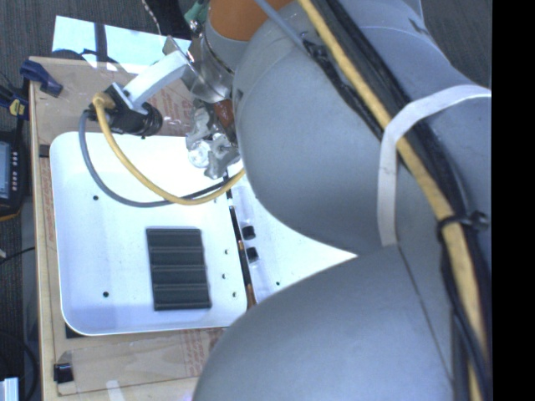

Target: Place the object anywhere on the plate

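Over the far right corner of the left bin (84, 249) hung the gripper (211, 149), a cluster of bright metal pointing down at the white floor. Whether it was closed, released or grasping anything could not be told, because glare and the wrist's bulk blurred its tip. Nothing could be made out in its grip.

A white bracket (155, 78) stuck out from the wrist toward the bin's far left corner. From its dark end a yellow cable (134, 170) and a grey cable (92, 170) drooped in loops over the far half of the bin and ran back to the wrist. They probably hung slack so that the wrist could turn freely.

Above the wrist sat the orange band (242, 7), and behind it the grey arm (351, 182) covered most of the right bin (288, 249). Just a wedge of that bin's floor showed beside the divider, with nothing on it.

The left bin held a dark ribbed slab (177, 267). It lay flat near the near edge, toward the right wall, well apart from the gripper. It was probably one of the task's things, though whether it was the plate or the object could not be told, and no second piece could be made out. If it was the object, it had not yet been picked up.
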You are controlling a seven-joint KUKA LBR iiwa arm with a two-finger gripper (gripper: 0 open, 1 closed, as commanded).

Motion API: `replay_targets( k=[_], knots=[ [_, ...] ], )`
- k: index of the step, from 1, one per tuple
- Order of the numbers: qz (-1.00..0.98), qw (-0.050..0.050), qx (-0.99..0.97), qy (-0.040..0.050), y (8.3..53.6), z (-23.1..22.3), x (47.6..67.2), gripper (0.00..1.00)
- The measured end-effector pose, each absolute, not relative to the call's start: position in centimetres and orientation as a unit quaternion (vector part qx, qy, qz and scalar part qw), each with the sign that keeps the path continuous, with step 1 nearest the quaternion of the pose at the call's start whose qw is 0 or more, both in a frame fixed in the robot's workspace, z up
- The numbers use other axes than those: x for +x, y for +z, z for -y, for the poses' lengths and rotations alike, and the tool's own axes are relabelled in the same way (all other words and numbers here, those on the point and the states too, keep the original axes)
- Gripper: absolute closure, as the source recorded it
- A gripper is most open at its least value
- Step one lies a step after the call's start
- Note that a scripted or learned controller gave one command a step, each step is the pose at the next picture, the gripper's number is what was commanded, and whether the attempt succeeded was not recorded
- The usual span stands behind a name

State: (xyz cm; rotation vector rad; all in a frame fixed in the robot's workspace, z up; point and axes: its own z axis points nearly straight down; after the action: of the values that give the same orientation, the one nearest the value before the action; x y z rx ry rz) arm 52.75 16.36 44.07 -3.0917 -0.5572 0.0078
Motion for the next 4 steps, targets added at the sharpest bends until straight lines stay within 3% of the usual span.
replay_targets(
  k=[1, 2, 3, 4],
  knots=[
    [0.398, 0.001, -0.917, 0.0049, 32.4, -21.6, 56.7, 1.0],
    [0.466, 0.002, -0.885, 0.0039, 34.3, -16.1, 60.4, 1.0],
    [0.528, 0.002, -0.849, 0.0017, 40.4, -13.1, 55.6, 1.0],
    [0.484, 0.002, -0.875, 0.0041, 20.9, -15.7, 47.4, 1.0]
  ],
)
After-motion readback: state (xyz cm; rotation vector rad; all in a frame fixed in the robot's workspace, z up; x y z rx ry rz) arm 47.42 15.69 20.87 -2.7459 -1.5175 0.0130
